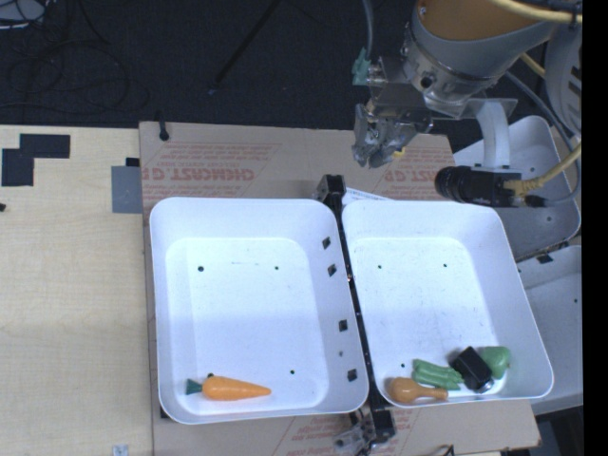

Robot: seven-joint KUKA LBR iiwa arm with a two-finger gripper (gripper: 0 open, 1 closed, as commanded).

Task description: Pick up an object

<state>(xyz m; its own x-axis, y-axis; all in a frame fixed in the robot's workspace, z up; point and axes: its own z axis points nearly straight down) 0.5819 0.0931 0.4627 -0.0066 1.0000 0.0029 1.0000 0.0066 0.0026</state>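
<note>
An orange carrot point(236, 388) with a green top lies at the near left corner of the left bin point(180, 226). In the near right corner of the right bin point(513, 264) sit a tan pear-shaped piece point(416, 390), a green pod point(437, 374), a black block point(471, 368) and a green rounded piece point(496, 357), bunched together. My gripper point(376, 150) hangs high above the far edge of the bench, just beyond the divide between the bins. Nothing is seen between its fingers.
A black clip strip point(340, 274) runs down the seam between the two bins. The bins rest on a brown cardboard sheet point(237, 160). Pale wooden bench lies to the left with dark marker patches point(38, 155).
</note>
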